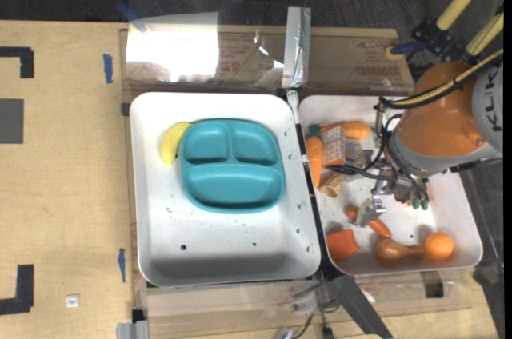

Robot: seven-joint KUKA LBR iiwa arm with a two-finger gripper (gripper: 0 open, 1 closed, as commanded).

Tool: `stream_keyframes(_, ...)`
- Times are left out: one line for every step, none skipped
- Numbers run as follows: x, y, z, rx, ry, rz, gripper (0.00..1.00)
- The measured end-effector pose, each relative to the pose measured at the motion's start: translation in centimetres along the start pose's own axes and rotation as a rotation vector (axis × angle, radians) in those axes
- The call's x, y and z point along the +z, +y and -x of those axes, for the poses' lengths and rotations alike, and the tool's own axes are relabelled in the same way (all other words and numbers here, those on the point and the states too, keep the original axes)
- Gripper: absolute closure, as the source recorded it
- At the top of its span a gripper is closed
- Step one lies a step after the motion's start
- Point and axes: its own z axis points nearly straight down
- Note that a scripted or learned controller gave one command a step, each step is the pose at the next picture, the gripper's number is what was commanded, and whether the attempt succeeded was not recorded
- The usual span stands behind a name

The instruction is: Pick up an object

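The bench (64,169) is light wood and carries two white bins side by side. The left bin (224,249) lies well to the left of the gripper and holds a teal tray (232,163) with three compartments; a yellow piece (172,141), maybe a banana, shows from under the tray's left edge. The right bin (464,201) is the one where the arm (440,121) reaches in, its orange band just above the wrist. The gripper (382,197) hangs low over the middle of this bin, among cables and small metal parts, and it is not possible to tell if it grips anything. Left of the gripper a carrot (314,157) lies along the bin's left wall, and a small orange packet (342,141) is up and left of it. A red-orange block (342,244) is below and left of the gripper. A brown pear shape (392,250) lies just below it, touching an orange ball (438,246) to the lower right. A small cone-like piece (330,184) is near the gripper's left, and a small orange bit (352,212) is just beside it.
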Motion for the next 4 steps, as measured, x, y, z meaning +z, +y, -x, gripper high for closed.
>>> stream_keyframes(-0.1, -0.4, -4.2, 0.216, -0.001, 0.001, 0.00)
stream_keyframes(0.1, -2.6, 1.9, 0.209, 0.000, 0.001, 0.00)
stream_keyframes(0.0, -1.1, -3.6, 0.238, 0.003, 0.001, 0.00)
stream_keyframes(0.0, -1.8, -3.0, 0.380, 0.002, 0.003, 0.00)
